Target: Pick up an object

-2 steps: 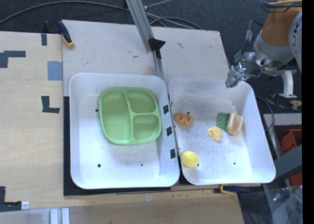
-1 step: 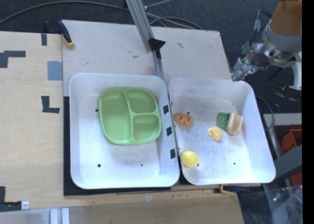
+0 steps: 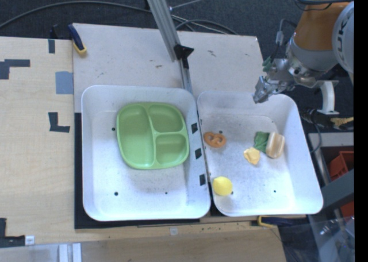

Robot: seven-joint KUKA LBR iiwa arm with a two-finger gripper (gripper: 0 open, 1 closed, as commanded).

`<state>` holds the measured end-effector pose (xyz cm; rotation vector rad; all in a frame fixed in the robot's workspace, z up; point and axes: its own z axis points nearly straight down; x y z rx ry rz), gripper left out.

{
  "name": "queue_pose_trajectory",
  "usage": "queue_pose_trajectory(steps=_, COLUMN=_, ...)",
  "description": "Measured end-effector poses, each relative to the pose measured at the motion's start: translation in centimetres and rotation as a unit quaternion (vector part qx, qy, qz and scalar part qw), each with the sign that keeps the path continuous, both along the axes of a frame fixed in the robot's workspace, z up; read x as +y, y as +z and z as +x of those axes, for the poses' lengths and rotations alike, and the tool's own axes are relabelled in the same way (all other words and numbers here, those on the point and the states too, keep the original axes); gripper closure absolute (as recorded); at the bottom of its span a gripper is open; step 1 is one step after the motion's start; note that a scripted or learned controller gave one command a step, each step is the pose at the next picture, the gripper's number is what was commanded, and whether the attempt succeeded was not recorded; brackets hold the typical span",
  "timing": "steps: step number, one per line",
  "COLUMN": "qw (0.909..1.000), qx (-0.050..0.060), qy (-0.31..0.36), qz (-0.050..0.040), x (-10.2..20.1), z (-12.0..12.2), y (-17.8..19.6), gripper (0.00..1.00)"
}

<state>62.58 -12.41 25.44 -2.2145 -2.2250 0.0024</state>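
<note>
My pincer (image 3: 262, 95) hangs at the upper right of the frame, over the far rim of the right bin (image 3: 299, 140), with nothing in it. I cannot tell how its tips are set, since they are too small and dark against the rim.

The things I could take all lie in that right bin, lower in the frame than my pincer. To do this step well I would judge it best to pick the one that stands freest. The yellow ball (image 3: 222, 186), near the bin's lower left, is well apart from the rest, though a round thing may roll out of the squeeze. The orange pretzel-shaped piece (image 3: 214, 139) also lies alone near the dividing wall. The right-hand group is crowded: a green piece (image 3: 261, 139) touches a tan bread-like roll (image 3: 275, 145), with a small yellow chunk (image 3: 252, 155) just beside them. I would come straight down over the middle of my choice and stay off the wall.

Count: two white bins, five small things in the right one, and one green divided plate (image 3: 153, 135) in the left bin (image 3: 98, 157).
</note>
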Motion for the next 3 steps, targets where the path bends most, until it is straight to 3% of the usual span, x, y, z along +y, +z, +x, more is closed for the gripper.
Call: queue_pose_trajectory(steps=3, qw=1.0, qx=0.001, qy=0.001, qz=0.0003, x=14.7, z=-5.5, y=-3.7, gripper=1.0)
